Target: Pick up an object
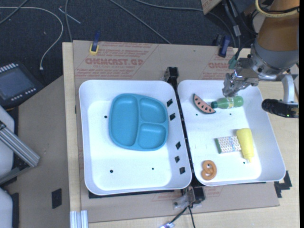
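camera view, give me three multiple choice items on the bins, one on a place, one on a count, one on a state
1. Where is the blue divided plate?
A. left bin
B. right bin
C. on the cardboard

2. How many things lie in the right bin?
A. three
B. five
C. seven

3. How does the green bottle sit?
A. upright
B. on its side
C. on the plate

Answers: 1 A, it rests in the left bin. 2 B, watermelon slice, bottle, yellow piece, sponge, pretzel. 3 B, it lies flat beneath the claw.
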You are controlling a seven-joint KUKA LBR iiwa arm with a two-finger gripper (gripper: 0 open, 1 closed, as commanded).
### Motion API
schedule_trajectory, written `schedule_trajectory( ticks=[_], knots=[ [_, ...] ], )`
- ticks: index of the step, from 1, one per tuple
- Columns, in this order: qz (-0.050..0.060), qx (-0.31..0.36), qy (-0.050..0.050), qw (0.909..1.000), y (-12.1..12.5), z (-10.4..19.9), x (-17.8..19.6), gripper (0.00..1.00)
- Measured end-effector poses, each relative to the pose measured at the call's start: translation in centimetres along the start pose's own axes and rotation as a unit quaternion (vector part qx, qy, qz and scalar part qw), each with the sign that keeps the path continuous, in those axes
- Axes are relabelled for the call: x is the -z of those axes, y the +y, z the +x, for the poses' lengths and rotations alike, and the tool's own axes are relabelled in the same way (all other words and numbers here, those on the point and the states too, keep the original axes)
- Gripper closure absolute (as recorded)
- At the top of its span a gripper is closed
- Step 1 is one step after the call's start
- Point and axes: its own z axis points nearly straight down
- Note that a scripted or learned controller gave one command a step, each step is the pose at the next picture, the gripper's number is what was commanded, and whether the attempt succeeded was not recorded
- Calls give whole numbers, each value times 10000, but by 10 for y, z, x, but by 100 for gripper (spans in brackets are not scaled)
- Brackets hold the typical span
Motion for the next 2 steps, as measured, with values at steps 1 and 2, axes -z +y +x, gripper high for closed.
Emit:
schedule_trajectory(
  ticks=[1,2],
  knots=[
    [5,4,1,10000,-21,42,-19,100],
    [-2,7,-1,10000,-37,84,-20,100]
  ],
)
